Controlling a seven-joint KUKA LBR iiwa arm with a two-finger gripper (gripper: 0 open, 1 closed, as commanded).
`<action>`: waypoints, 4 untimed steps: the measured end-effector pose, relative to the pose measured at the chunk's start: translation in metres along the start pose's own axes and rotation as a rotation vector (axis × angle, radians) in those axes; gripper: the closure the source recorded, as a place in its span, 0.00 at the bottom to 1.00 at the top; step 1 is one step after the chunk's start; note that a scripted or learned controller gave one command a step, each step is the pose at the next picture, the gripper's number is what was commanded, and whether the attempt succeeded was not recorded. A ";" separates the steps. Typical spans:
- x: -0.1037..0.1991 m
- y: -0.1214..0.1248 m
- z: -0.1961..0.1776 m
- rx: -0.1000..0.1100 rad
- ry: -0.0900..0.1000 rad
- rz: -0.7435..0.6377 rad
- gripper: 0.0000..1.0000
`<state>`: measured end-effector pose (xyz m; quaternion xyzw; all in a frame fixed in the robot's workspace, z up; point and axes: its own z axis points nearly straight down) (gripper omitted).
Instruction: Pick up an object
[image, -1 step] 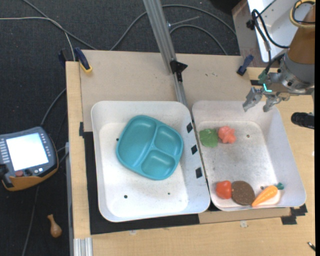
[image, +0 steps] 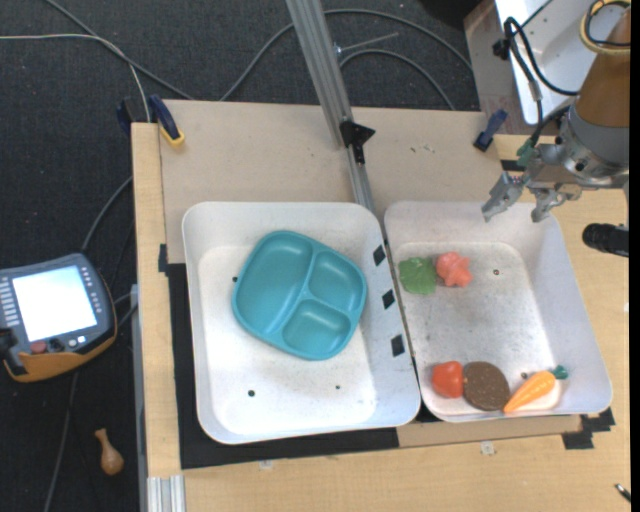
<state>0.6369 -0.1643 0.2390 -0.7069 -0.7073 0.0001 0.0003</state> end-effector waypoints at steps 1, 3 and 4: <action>-0.002 0.007 0.058 0.002 0.000 0.000 0.00; 0.002 0.012 0.155 0.002 0.000 -0.001 0.00; 0.002 0.014 0.142 -0.003 0.000 -0.003 1.00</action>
